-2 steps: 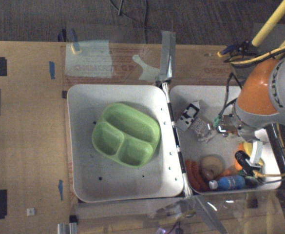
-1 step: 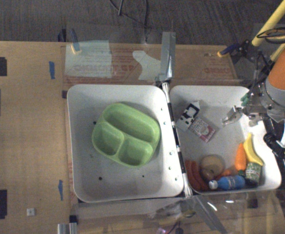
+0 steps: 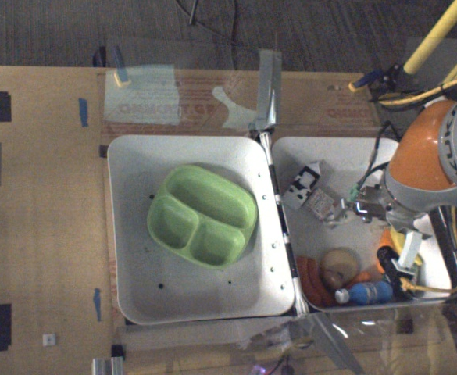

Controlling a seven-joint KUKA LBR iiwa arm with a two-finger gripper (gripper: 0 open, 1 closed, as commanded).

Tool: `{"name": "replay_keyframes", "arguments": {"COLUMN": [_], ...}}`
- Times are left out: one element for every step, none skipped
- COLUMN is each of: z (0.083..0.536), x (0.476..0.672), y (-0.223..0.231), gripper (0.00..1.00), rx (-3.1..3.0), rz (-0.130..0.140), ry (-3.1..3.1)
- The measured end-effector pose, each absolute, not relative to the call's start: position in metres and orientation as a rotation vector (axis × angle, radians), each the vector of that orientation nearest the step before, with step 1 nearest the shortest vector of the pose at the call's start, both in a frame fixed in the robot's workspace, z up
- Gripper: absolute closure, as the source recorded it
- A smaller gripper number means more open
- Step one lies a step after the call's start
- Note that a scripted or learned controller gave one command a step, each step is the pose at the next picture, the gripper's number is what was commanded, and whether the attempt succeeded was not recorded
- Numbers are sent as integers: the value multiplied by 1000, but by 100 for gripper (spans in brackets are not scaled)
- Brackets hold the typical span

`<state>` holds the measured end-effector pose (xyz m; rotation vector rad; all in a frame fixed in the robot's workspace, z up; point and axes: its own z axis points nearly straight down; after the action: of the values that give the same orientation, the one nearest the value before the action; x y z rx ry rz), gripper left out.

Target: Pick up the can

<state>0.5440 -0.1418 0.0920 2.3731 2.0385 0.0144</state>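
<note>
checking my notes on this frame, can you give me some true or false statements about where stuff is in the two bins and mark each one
1. The green divided plate lies in the left bin. True.
2. The gripper is over the left bin. False: it is over the right bin, near its upper middle.
3. A blue bottle lies near the front edge of the right bin. True.
4. The green divided plate has five compartments. False: it shows three.
5. The arm reaches in from the left of the view. False: it comes in from the right.
</note>
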Motion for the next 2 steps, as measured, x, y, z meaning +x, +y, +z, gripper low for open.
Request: {"name": "replay_keyframes", "arguments": {"z": [96, 108], "x": [589, 591], "y": [-196, -194], "gripper": [0, 100], "rx": [2498, 2492], "rz": [13, 17], "ry": [1888, 1891]}}
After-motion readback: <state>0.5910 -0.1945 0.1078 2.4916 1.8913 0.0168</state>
